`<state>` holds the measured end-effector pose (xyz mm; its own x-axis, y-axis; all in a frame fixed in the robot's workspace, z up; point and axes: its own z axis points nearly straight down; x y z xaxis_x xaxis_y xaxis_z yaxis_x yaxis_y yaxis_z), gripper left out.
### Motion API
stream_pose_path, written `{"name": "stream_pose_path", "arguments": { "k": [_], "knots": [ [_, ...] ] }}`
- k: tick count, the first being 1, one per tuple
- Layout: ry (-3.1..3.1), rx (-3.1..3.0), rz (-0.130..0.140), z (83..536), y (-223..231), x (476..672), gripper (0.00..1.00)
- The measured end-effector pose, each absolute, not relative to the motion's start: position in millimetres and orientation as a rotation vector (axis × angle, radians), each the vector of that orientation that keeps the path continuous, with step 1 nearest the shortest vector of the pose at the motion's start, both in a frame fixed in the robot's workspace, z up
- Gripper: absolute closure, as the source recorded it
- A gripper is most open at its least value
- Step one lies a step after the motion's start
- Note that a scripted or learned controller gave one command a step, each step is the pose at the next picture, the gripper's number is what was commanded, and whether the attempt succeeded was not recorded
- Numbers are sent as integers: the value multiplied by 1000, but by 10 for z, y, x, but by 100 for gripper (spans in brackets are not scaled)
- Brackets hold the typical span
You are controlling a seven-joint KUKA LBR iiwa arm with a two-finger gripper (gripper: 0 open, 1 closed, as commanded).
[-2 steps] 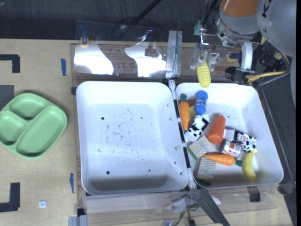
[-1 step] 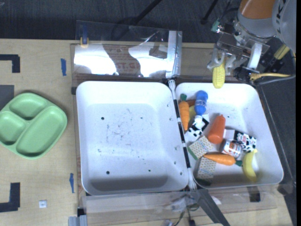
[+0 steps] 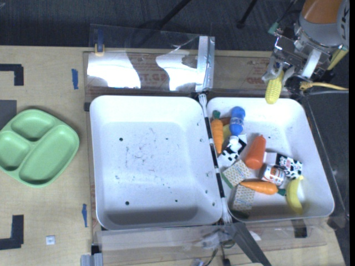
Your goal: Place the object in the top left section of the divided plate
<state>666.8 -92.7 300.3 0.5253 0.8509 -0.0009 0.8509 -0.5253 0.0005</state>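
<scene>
A yellow toy corn cob (image 3: 273, 89) hangs almost upright in the gripper (image 3: 275, 76), its long axis close to vertical, the rounded lower tip pointing down at the far rim of the right bin (image 3: 319, 148). Its upper end sits between the gripper's fingers, which are closed on it; the cob is lifted clear of the bin. Its surface looks bumpy, like moulded plastic kernels. The gripper itself is a cluster of metal and dark parts that is hard to read, and the arm (image 3: 321, 10) above it, grey with an orange band, is cut off by the top edge.

The divided plate (image 3: 36, 147) lies well apart on the left, on the pale wooden bench (image 3: 50, 82). It is light green, smooth, rounded, with three sections: two small ones along its upper left side and one large one at its lower right.

The left bin (image 3: 152, 159) is a shallow white tray with faint scuffs and small dark dots on its floor. The right bin holds a jumble of toys: a blue bottle-like piece (image 3: 237, 119), two orange carrots (image 3: 217, 134), an orange cylinder (image 3: 255, 151), a black-and-white cow figure (image 3: 233, 148), a small can (image 3: 273, 173), a yellow banana (image 3: 294, 194) and flat patterned pieces that overlap and are hard to name.

Behind the bins stands a clear glossy panel (image 3: 150, 65) throwing bright reflections.
</scene>
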Motion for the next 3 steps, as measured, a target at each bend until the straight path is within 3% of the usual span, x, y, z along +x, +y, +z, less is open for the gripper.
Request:
{"name": "stream_pose_path", "arguments": {
  "k": [1,2,3],
  "knots": [
    [1531,2742,-1,3005,-921,6669,0],
    [1815,2568,-3,2533,-343,6331,0],
    [1909,2498,-3,1933,748,6535,0]
  ]
}}
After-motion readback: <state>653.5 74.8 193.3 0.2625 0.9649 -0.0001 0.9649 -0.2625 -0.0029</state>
